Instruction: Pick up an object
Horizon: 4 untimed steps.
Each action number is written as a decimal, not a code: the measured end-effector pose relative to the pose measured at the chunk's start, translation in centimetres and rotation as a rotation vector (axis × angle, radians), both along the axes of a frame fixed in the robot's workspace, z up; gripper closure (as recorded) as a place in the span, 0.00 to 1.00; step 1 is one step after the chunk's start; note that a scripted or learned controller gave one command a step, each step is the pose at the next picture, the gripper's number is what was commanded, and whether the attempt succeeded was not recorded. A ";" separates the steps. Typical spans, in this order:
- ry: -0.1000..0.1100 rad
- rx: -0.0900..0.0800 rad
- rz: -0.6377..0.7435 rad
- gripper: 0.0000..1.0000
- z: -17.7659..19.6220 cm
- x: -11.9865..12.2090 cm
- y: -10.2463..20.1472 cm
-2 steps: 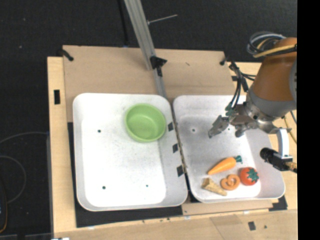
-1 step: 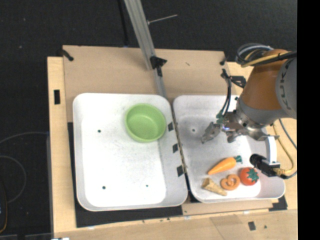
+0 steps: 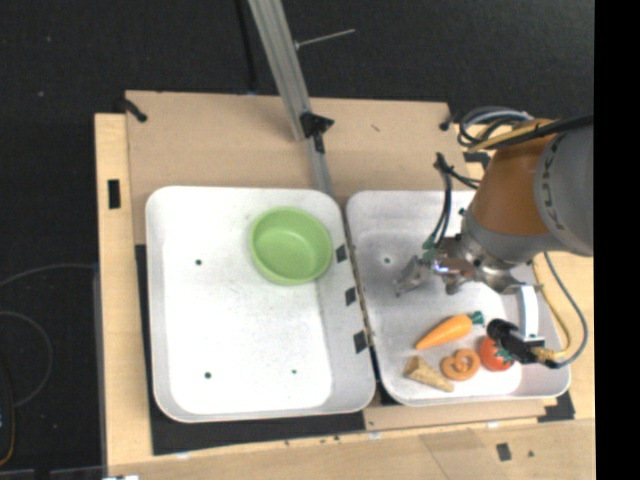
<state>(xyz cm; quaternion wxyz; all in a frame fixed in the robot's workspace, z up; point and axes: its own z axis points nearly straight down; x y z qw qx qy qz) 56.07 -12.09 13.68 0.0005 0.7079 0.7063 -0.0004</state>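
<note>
The two-finger gripper (image 3: 428, 275) is being held over the upper middle of the right-hand shallow white bin (image 3: 392, 218), with its two fingers being kept spread apart and nothing being carried between them. Bare bin floor is being shown in the gap.

The nearest candidate for the pick is being taken to be the orange toy carrot with a green tip (image 3: 447, 330), which is lying in the lower part of the same bin, below the gripper and slightly to the right in the camera view, near but not touching it. Its long axis is being seen to run on a slant, from lower left up to the green end at upper right. A grasp across that axis is being judged the likeliest to succeed, so the fingers would probably need turning to straddle the narrow body.

Just below the carrot a small orange ring-shaped piece (image 3: 460, 365), a pale tan wedge-shaped piece (image 3: 427, 372) and a red round toy like a tomato (image 3: 494, 354) are being found clustered close together, which is being judged a risk of crowding. A light green plastic bowl (image 3: 291, 245) is resting in the left-hand shallow white bin (image 3: 200, 368), well apart.
</note>
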 end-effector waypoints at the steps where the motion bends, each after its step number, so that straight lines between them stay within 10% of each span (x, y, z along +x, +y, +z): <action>1: -0.005 0.002 -0.004 1.00 1.1 0.1 0.0; 4: -0.001 0.002 0.006 1.00 11.1 2.7 4.0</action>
